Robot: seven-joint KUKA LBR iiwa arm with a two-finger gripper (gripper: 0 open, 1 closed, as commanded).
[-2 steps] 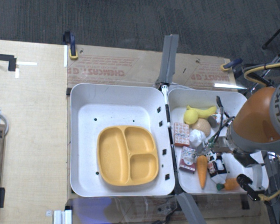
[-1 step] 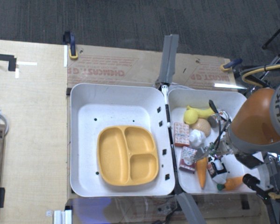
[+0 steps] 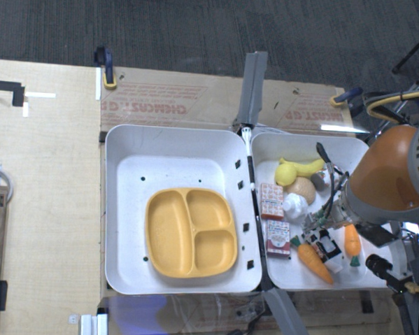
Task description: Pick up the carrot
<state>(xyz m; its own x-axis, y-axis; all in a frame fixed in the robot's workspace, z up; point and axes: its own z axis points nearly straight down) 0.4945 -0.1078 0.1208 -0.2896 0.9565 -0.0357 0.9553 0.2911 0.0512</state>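
Camera view from above: an orange carrot (image 3: 315, 263) lies flat in the right bin (image 3: 281, 272), near its front wall, tip pointing front-right. Just behind the carrot, the gripper (image 3: 322, 241) hangs low; whether it is spread or closed cannot be told. Left of the carrot lies a small red carton (image 3: 277, 238); right of it, a second orange carrot-like piece (image 3: 352, 242). A good grasp would likely straddle the carrot's thick middle, across its length.

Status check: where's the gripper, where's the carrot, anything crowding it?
Gripper low in right bin, beside carrot. Carrot lying flat, not lifted. Small red box close on its left.
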